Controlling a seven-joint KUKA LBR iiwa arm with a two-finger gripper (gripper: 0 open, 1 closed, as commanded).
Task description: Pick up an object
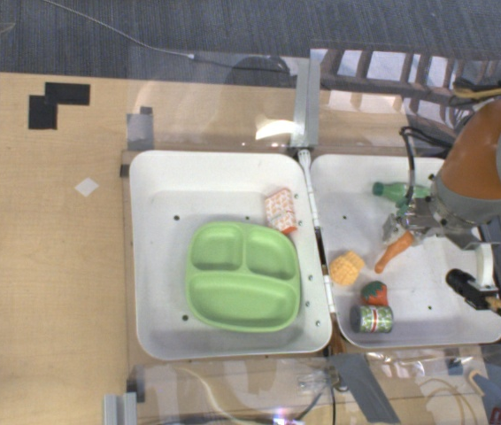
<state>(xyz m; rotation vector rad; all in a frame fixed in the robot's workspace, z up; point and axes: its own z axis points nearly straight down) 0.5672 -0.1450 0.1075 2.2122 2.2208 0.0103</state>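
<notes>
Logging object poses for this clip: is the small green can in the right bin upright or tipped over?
Tipped over. The small green can lies on its side on the right white bin floor, its curved wall facing up.

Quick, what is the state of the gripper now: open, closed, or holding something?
Gripper: low in the right bin, at the upper end of the carrot; whether it is open, closed or holding the carrot cannot be told.

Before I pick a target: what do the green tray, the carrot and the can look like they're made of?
Tray: looks like moulded plastic, matte, rounded compartments. Carrot: probably toy plastic, uniform orange, smooth. Can: printed label; metal or plastic, can't tell.
</notes>
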